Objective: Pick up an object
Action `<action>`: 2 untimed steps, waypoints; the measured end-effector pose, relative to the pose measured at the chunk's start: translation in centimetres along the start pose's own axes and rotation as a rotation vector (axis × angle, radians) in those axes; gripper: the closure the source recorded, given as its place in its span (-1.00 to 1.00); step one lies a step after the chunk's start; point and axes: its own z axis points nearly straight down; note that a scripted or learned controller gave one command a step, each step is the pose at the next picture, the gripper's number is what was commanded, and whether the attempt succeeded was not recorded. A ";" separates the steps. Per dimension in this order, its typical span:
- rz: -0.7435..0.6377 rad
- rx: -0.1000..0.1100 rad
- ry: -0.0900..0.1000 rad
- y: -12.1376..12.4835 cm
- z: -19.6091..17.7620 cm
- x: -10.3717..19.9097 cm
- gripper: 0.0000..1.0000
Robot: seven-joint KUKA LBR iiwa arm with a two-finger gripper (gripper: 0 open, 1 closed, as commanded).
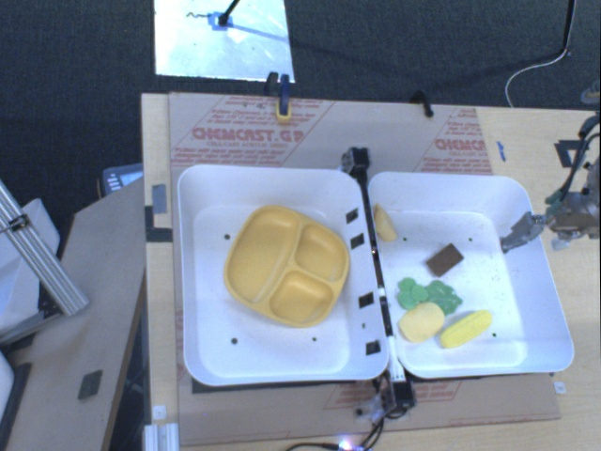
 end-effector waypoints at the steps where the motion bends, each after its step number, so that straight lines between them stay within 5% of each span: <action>1: -0.011 -0.021 0.000 -1.5 -16.4 8.6 -1.00; 2: -0.006 -0.007 -0.002 -1.6 -16.5 8.1 1.00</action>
